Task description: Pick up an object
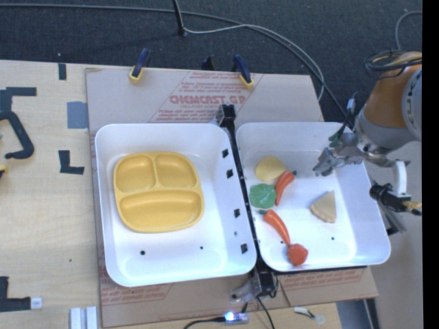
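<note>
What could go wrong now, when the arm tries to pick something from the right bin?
The green piece, yellow piece and small orange carrot lie bunched together, so the tool may push neighbours aside or catch two. The long carrot lies near the bin's front wall, leaving little room there.

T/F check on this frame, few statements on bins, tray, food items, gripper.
1. The yellow divided tray lies in the left bin. True.
2. The tan wedge sits on the tray. False: it lies in the right bin.
3. The green round piece lies beside the yellow lump. True.
4. The gripper holds the long red-orange piece. False: that piece lies on the bin floor, apart from the gripper.
5. The tray holds three food items. False: its compartments hold none.
</note>
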Action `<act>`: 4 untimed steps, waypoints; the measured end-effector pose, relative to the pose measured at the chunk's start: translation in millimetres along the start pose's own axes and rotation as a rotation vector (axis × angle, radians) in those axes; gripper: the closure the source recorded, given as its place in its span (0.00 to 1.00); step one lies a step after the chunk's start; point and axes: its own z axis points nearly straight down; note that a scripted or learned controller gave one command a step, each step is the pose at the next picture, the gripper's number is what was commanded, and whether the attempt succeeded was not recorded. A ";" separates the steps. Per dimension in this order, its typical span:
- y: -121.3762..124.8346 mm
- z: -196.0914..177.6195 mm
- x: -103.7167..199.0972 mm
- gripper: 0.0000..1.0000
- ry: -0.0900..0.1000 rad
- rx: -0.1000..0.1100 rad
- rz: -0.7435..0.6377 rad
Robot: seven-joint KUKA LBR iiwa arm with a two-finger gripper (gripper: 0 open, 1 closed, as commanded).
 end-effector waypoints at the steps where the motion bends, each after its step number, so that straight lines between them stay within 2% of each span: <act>1: 3.0 -62.8 2.2 1.00 0.000 -0.002 0.000; 2: 3.7 -115.2 2.3 1.00 0.000 -0.001 0.001; 4: 0.1 -86.7 107.1 1.00 0.002 0.004 -0.004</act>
